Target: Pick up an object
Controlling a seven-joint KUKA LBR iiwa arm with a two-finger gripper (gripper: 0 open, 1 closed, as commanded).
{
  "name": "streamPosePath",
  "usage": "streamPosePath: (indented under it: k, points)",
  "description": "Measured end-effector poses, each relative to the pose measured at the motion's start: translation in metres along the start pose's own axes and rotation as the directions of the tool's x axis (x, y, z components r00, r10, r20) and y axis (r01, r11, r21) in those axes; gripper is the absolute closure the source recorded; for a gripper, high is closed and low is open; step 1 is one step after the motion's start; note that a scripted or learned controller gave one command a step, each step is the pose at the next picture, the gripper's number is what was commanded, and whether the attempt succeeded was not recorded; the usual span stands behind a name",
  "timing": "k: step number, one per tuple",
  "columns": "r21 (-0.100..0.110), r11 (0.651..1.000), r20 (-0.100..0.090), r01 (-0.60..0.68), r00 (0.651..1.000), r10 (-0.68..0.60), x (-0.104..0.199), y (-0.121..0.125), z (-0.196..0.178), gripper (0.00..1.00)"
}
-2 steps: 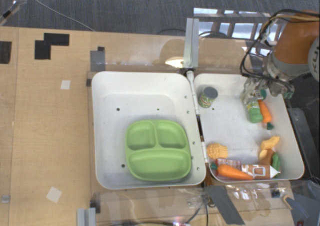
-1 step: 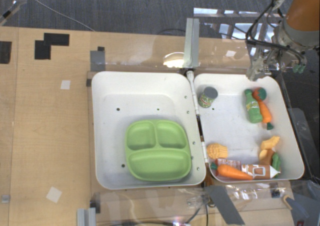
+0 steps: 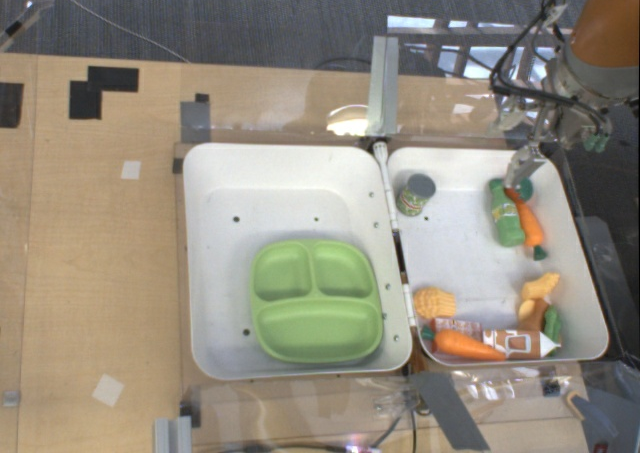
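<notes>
Hovering at the far right corner of the shallow white plastic right-hand bin, the grey arm with its orange band has the two-finger gripper pointed down, tips just above the top end of a green plastic bottle. Whether those tips are spread or pinched, I cannot tell from this slanted view; nothing is plainly caught between them.

Biggest item on the bench is the lime-green three-compartment plastic plate, lying in the shallow white left-hand bin, well apart from the gripper and across the divider.

Directly below the tips, the bottle lies with a small orange toy carrot touching its right side. That's the risk: a descent here could land on both, wedge one finger on the carrot, and squeeze the bottle out sideways. The bin's far wall sits close too, so a finger could clip it.

Left of the gripper stands a small grey-lidded tin can. Far below, near the front wall, lie a larger orange carrot, a flat orange-and-white carton, a crinkled yellow toy snack, and a small yellow-and-green piece, all clustered, poor targets.
</notes>
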State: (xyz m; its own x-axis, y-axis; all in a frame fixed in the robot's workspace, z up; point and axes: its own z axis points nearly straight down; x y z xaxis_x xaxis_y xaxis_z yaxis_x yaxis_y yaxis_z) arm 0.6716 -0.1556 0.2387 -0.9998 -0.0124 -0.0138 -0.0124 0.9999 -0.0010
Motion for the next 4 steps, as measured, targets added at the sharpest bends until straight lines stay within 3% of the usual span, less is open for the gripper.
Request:
streamPosePath:
  k: [1,2,3,4]
  points:
    - [0.001,1.0,-0.007,-0.022,1.0,0.022,0.003,-0.012,0.139,0.0]
    - [0.0,1.0,-0.003,-0.016,1.0,0.016,0.025,-0.019,0.151,0.0]
    - [0.002,1.0,0.012,-0.012,1.0,0.012,0.021,-0.018,0.135,1.0]
    - [0.002,1.0,0.012,-0.012,1.0,0.012,0.025,0.031,-0.057,1.0]
